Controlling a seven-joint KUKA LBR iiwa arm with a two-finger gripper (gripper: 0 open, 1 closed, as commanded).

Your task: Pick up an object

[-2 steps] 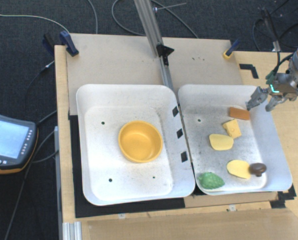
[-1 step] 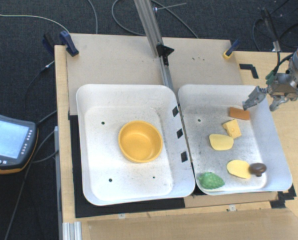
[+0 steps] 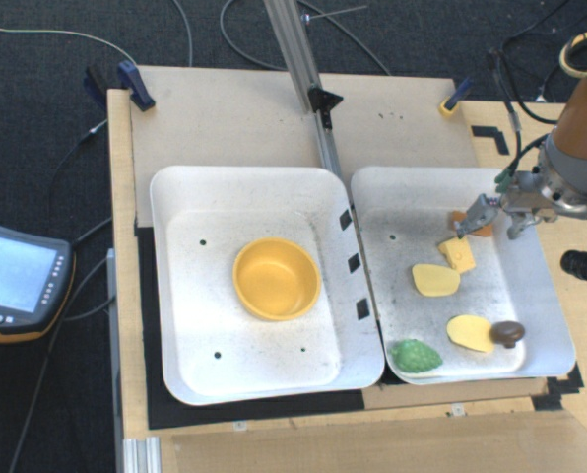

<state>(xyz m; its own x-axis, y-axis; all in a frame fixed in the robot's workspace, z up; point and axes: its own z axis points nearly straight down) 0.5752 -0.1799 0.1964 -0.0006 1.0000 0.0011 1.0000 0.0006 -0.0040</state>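
My gripper (image 3: 492, 223) hangs over the far part of the right bin (image 3: 540, 264), and its two fingers look spread apart with nothing between them. A small orange piece (image 3: 481, 229) lies just beside the left finger (image 3: 468, 221), partly hidden by it. In front of it lie a yellow wedge (image 3: 458, 254), a pale yellow lump (image 3: 435, 281) and a yellow oval piece (image 3: 470, 332). A brown round object (image 3: 508, 333) touches the oval piece. A green object (image 3: 415, 355) sits in the bin's near left corner.
The left bin (image 3: 175, 264) holds a yellow bowl (image 3: 277, 279) near its middle. A metal pole (image 3: 303, 67) slants down to the gap between the bins. A pendant (image 3: 18, 284) lies off the bench at left.
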